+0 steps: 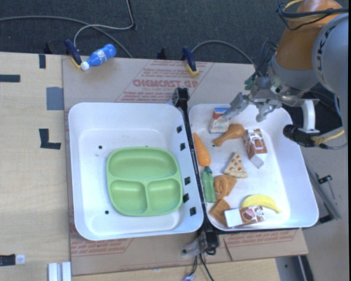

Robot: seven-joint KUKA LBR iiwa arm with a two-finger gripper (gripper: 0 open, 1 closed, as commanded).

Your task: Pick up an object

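The gripper (250,106) hangs over the right bin (298,174), fingers (237,104) spread apart and holding nothing, just above the drumstick (230,134), likely lining up a grasp. The drumstick lies flat below the gripper, beside the small carton (255,144), its long axis slanting, its narrow end pointing toward the carrot (202,151).

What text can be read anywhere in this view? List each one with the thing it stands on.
"CHEMCAST GP", red print on the brown cardboard sheet under the bins; the smaller red lines beneath it are too blurred to read.
Print on the small carton in the right bin: too small to read.
Label on the packet by the banana: unreadable.
Dark lettering on the arm: cut off, unreadable.
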